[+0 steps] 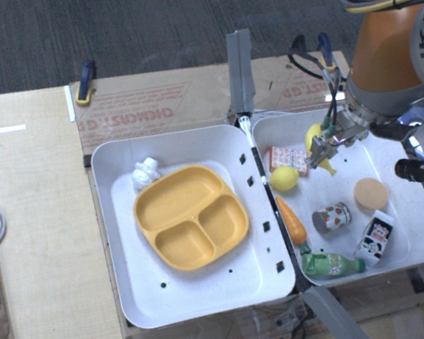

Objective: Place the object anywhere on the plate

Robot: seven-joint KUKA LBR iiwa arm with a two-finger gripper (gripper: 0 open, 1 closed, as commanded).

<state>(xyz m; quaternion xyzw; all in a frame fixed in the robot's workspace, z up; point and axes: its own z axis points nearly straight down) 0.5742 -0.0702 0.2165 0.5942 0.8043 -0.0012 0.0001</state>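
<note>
Reaching in from the right, with the arm [384,49] bent over the far edge of the right bin [416,240] and the gripper [325,148] down near that bin's far-left corner, at or just above a banana [313,139]. Looks like the picking step, judging by that position, with the banana as the likely object; not possible to tell whether the gripper is open or closed, nor whether the banana is actually caught. Close by along the left wall: a red-and-white packet [286,158] just beside the banana, a lemon [284,179] touching the packet's near edge, a carrot [291,222] nearer again. Towards the near edge: a small can [332,217], a tan round disc [371,194], a cow-patterned carton [375,236] and a green bottle [332,265] in the near-left corner. Across the divider, in the middle of the left bin [120,219], a yellow three-compartment plate [191,216] with nothing on it, and a crumpled white object [146,170] just off its far-left rim. Next, probably: securing a firm hold on the banana without dragging the packet or lemon, lifting clear of the bin wall, carrying left over the divider, and lowering onto any compartment of the plate before letting go.
</note>
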